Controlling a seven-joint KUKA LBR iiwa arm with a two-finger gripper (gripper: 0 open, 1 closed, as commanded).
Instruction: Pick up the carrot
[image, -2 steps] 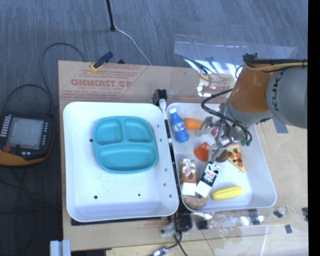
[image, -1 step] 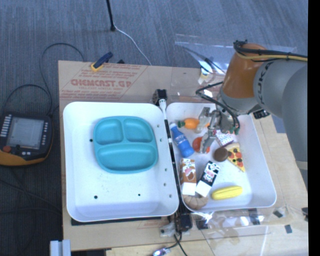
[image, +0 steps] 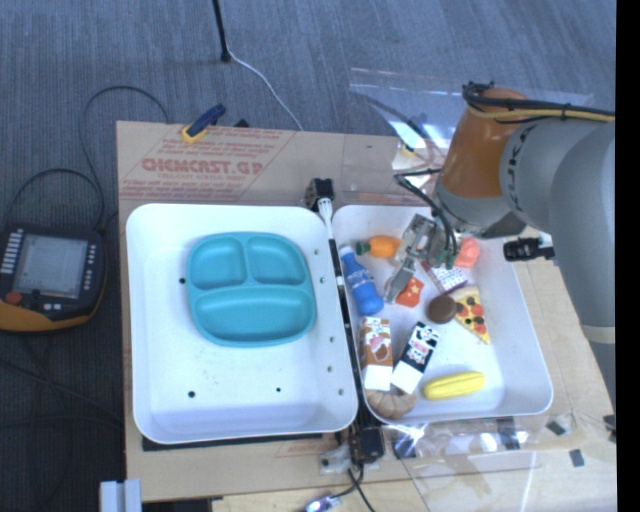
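The carrot (image: 381, 245), small and orange with a green top, lies near the far left corner of the right bin (image: 520, 300). My gripper (image: 409, 262) hangs just to the right of it, over the bin's far middle, with its fingers pointing down and left. It looks open, and nothing shows between the fingers. The carrot lies apart from them on the bin floor.
Around the carrot lie a blue bottle (image: 360, 282), an orange-red piece (image: 410, 292), a pink piece (image: 466, 254), a brown disc (image: 441, 308), a pizza slice (image: 473, 316), two small cartons (image: 420, 350) and a yellow piece (image: 453, 384). The left bin (image: 160, 380) holds a blue divided plate (image: 250, 287).
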